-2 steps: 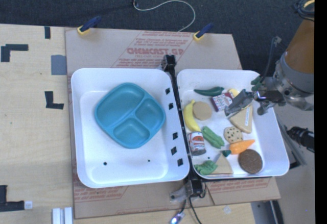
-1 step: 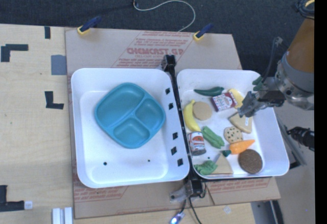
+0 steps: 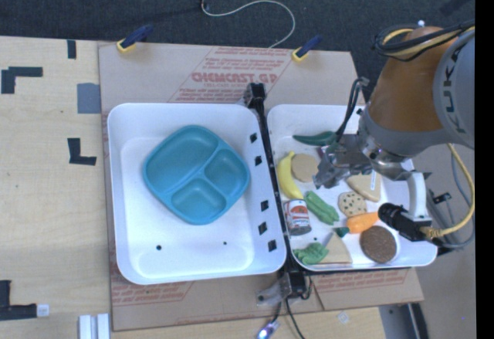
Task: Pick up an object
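Banana (image 3: 289, 176) lies lengthwise along the right bin's divider; gripper (image 3: 330, 168) grip state unclear.

Left bin (image 3: 123, 198): plate (image 3: 197, 173) in it.
Right bin (image 3: 421, 256): banana (image 3: 288, 177) at left, can (image 3: 298, 216) just before it, cookie (image 3: 378, 244) at front right (beside carrot (image 3: 363, 222)).
Gripper (image 3: 333, 167): over right bin.
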Controlling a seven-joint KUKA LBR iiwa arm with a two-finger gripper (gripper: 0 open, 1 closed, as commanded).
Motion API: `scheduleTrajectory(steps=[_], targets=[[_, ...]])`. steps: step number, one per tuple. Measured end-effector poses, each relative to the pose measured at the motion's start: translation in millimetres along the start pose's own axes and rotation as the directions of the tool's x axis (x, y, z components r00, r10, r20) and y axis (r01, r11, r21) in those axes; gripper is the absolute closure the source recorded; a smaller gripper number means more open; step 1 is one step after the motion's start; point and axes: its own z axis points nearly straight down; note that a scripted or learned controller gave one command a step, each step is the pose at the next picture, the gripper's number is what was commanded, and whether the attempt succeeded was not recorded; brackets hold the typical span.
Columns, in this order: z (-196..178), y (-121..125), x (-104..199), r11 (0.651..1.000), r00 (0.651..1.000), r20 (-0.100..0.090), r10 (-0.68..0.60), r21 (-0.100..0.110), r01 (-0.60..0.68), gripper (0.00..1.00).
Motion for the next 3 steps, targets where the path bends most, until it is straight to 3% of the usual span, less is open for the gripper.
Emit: scheduleTrajectory(steps=[1,2,3], targets=[[-194.8,-28.3,63.4,1.000,1.000,0.001,-0.002,-0.025,0.002,1.00],[-64.2,-30.2,76.5,1.000,1.000,0.003,0.003,0.005,-0.003,1.00],[-62.5,-1.8,65.7,1.000,1.000,0.004,0.004,-0.008,-0.004,1.00]])
